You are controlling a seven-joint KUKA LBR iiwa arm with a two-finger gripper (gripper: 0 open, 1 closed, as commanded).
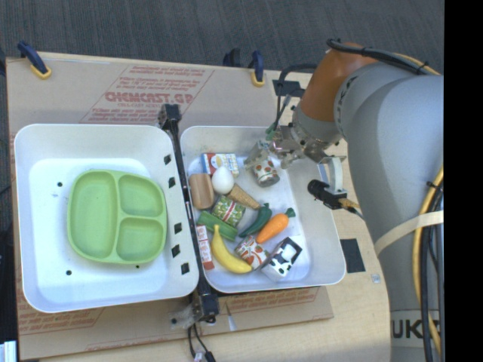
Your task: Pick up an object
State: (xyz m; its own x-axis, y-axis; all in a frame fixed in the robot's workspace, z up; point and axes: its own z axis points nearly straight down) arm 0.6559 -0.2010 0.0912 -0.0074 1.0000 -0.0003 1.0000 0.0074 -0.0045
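Note:
My gripper (270, 151) hangs over the back of the right bin (324, 236), right above a small tilted can with a red label (266, 173). It touches or nearly touches the can's top. In the same bin lie a white egg (222, 179), a banana (226, 253), a carrot (273, 227), a cone (243, 196), a brown cylinder (201, 191), a small carton (220, 161) and a black-and-white box (283, 256).
The left bin (45, 277) holds a green divided plate (117, 216). A black divider clip (170, 116) sits between the bins. The grey arm with its orange band (336, 74) covers the right bin's far right corner. Blue clamps (35, 59) hold the cardboard at the back.

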